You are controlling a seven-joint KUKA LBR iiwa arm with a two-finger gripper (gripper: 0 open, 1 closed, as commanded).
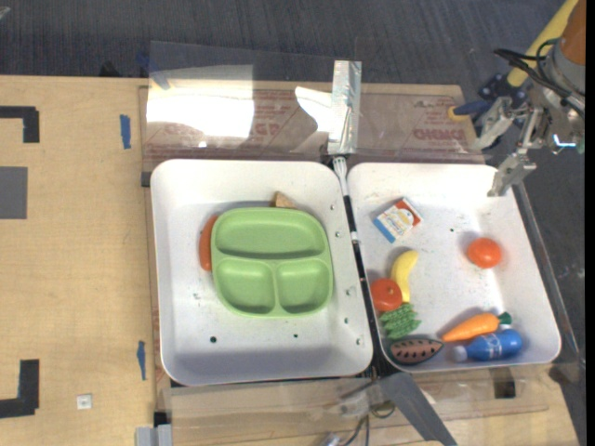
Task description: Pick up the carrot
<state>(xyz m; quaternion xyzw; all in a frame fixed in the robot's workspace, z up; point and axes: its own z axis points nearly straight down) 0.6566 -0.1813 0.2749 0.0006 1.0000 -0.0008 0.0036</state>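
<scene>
My jaws [509,170], state unclear, hang over the right bin's [437,189] far corner. Carrot [471,326] lies touching the bottle [491,347]; approach from its free upper side.

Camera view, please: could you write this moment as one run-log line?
end effector: above right bin's far corner | carrot: right bin, near edge, beside blue bottle | not picked up

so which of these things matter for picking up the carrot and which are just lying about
For the job:
carrot, near the right bin's front edge
gripper, above that bin's far right corner

Lying about:
blue bottle
orange ball
banana
tomato
small carton
green divided plate, left bin
</scene>
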